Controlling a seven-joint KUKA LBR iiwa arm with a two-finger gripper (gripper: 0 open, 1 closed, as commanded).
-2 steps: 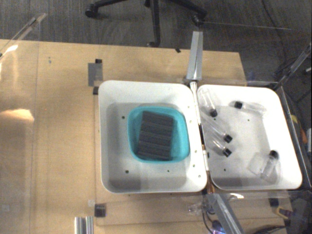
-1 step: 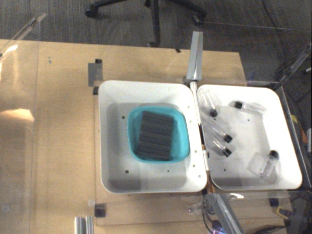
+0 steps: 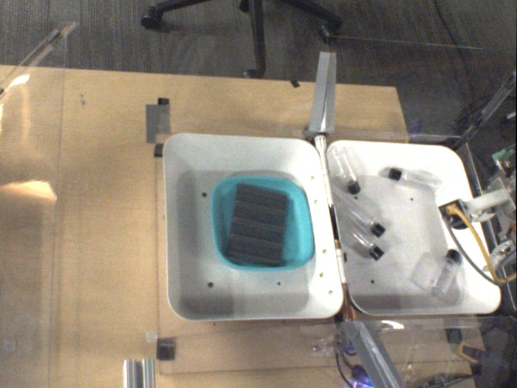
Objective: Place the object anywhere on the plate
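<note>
Two white bins side by side on the wooden bench (image 3: 81,241): left bin (image 3: 182,289) and right bin (image 3: 477,297). In the left bin, one teal plate (image 3: 300,241), and on it already one dark ribbed block (image 3: 257,225), long axis running from near edge to far edge, slightly tilted to the right at the top. In the right bin, about five clear vials with black caps (image 3: 363,221), scattered, pointing different ways. No readable writing anywhere. State of the claw: cannot tell.
</note>
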